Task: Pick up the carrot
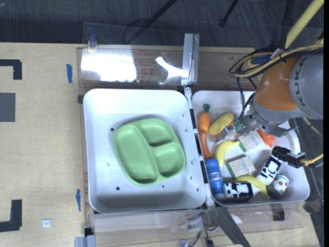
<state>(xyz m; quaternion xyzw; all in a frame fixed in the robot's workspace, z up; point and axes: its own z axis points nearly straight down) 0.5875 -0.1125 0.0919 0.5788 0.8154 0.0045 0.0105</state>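
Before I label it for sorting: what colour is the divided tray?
Light green, in the camera view.

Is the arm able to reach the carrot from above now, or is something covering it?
Probably yes. The carrot lies uncovered along the left wall of the right bin, with the corn cob close beside it. The end effector hangs just to its right.

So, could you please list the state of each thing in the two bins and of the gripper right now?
carrot: lying along the left wall of the right bin, not held
green tray: flat in the left bin, compartments bare
corn cob: lying beside the carrot
bananas: lying loose amid the clutter
blue bottle: lying on its side
gripper: low over the right bin, right of the corn cob
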